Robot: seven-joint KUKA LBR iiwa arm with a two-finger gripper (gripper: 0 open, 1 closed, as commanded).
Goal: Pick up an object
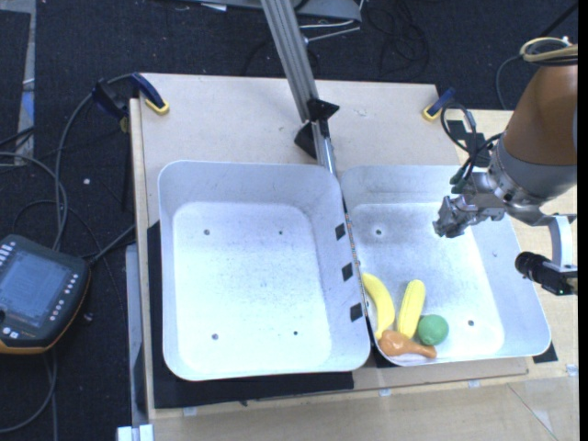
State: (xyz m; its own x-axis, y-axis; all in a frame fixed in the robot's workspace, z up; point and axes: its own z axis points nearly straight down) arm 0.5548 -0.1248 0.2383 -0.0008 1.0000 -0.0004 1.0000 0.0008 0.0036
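Several small toys lie at the front of the right bin [478,255]: a yellow banana [378,300] against the left wall, a yellow corn-like piece [411,307], a green ball [433,329] and an orange piece [402,343] at the front rim. My gripper [449,223] hangs over the middle of the right bin, up and to the right of the toys and well apart from them. Nothing shows below its tip.
The left bin [248,265] lies beside the right one, sharing a raised middle edge. A slanted metal pole [294,53] rises from behind the bins. A teach pendant [37,292] rests left of the bench, with cables around it.
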